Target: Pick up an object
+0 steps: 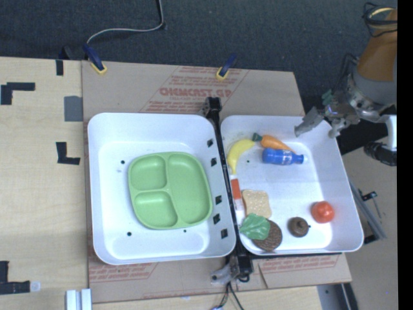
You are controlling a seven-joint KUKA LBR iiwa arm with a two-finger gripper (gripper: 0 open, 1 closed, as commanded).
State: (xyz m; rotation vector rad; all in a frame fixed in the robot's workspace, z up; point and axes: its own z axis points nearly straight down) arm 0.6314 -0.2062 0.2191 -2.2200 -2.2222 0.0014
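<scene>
A: The two bins (103,173) looked like smooth white plastic with a soft sheen. The green tray (170,190) in the nine-o'clock bin was plastic too, faintly glossy.

B: And under them?

A: Brown cardboard (187,89), matt, with red print, lying on a pale wood-look bench (32,192). Towards twelve o'clock the floor (258,18) looked like dark, rough carpet.

B: The three-o'clock bin?

A: The banana (240,151), carrot (275,142) and blue bottle (282,157) looked like smooth toy plastic. The tomato (322,212) was glossy with a highlight. The toast (257,203) looked grainy and matt, the cookie (272,237) dull brown.

B: The gripper (321,123)?

A: Dull grey metal, by the look of it; the arm (377,60) showed a satin orange band.
</scene>
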